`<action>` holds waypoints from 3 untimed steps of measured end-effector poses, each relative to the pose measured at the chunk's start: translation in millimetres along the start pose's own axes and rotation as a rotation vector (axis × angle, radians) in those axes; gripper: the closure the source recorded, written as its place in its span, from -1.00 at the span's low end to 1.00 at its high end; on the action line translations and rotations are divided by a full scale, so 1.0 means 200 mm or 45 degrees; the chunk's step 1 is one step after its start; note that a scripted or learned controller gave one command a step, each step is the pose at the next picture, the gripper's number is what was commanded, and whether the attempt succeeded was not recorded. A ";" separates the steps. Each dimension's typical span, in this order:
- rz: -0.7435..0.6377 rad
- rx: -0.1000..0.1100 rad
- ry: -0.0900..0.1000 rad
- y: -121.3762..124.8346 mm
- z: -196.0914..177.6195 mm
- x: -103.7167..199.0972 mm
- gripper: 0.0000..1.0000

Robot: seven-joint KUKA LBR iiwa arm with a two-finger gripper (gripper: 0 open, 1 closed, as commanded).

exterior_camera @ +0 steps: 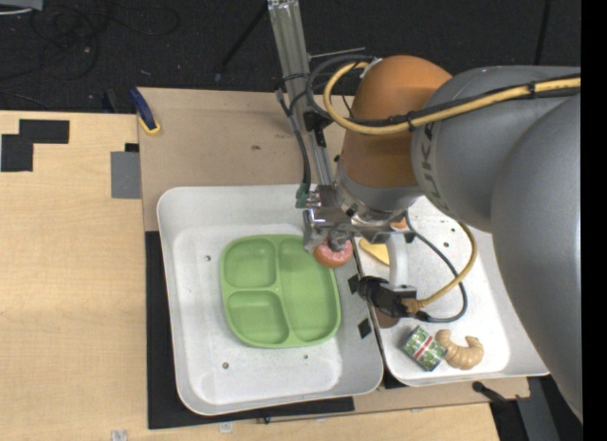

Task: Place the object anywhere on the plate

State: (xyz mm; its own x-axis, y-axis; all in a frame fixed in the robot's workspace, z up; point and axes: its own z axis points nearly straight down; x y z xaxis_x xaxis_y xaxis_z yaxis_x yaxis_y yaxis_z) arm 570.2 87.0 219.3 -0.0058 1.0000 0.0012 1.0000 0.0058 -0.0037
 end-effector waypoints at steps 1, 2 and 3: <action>0.000 -0.001 0.000 0.05 0.03 0.27 1.00; 0.000 0.000 0.000 0.03 0.04 0.54 1.00; 0.003 0.000 -0.003 0.03 0.04 0.53 -1.00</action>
